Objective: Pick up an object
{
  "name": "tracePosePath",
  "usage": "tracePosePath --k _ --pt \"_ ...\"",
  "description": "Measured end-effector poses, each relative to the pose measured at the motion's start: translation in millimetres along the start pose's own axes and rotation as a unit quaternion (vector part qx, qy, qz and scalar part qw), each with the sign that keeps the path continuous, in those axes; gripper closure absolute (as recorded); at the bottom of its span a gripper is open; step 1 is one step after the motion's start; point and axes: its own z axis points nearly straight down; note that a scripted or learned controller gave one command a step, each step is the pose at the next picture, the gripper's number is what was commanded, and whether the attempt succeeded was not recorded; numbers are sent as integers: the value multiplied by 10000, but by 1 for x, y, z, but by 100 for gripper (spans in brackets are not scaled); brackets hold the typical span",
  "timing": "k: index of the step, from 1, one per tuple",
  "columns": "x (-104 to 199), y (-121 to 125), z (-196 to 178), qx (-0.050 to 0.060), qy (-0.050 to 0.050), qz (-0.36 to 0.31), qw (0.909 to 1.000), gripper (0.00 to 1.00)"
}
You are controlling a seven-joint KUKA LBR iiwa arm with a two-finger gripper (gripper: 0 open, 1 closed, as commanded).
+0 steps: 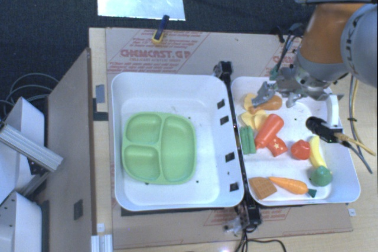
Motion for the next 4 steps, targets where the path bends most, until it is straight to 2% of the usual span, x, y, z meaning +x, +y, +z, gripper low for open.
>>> tracePosePath --k 1,2,3,4 --pt "-29 -18 121 -25 -14 10 10000 0" --pt "-38 -93 117 -28 -5 17 10000 0" --pt "-38 -88 105 -77 -19 1 10000 100" --pt "32 -89 12 -88 3 -54 9999 100"
